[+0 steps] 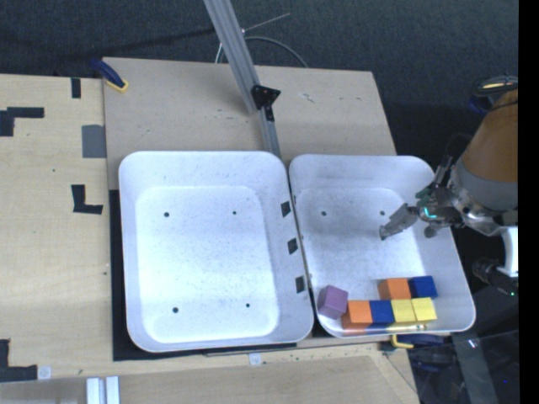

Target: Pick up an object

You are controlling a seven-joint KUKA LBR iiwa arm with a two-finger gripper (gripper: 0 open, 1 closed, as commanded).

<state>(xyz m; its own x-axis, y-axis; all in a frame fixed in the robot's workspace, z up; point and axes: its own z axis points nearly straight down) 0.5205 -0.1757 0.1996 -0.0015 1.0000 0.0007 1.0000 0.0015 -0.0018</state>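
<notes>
Several small blocks lie along the near edge of the right bin (pixel 354 175): a purple block (pixel 333 300), an orange block (pixel 360 311), a blue block (pixel 381 311), two yellow blocks (pixel 413 310), and behind them another orange block (pixel 393 289) and blue block (pixel 422 287). My gripper (pixel 397 223) hangs over the right side of this bin, pointing left and down. It is well behind the blocks and apart from them. I see no block at its tip.
The left bin (pixel 202 162) stands beside the right one, with black clips (pixel 292 245) along the shared rims. A slanted metal pole (pixel 233 36) rises behind the bins. The arm's orange band (pixel 497 146) is at the right edge.
</notes>
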